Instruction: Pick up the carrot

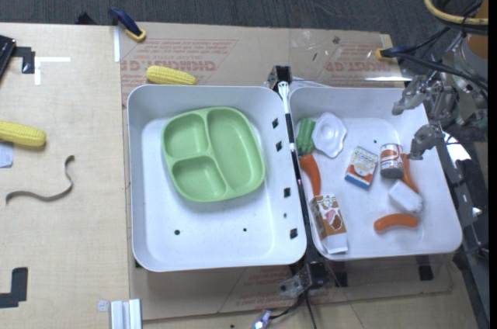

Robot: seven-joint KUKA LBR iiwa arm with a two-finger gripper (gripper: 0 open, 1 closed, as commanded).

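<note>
- Camera view: the carrot (311, 173) lies in the right bin (443, 242), close to its left wall, with its leafy green top (305, 136) pointing to the far side
- Just right of the green top sits a white fried-egg toy (329, 134), and near the carrot's tip lies a small carton (329, 223) printed with a picture
- Further right in that bin are a small blue and orange box (361, 167), a little red can (390, 160), a white block (405, 197) and an orange sausage (395, 223)
- The end effector (423, 140) hangs over the right side of that bin, well apart from the carrot and just beside the can; I cannot tell from here whether it is released or clenched, and nothing shows between its tips
- The left bin (147, 242) holds a green divided plate (212, 154)
- On the counter (62, 242) one corn cob (170, 75) lies just behind the left bin, and a second corn cob (22, 134) lies far to the left, above a curled grey strip (43, 192)
- A blue clamp (128, 23) grips the cardboard at the far edge
</note>
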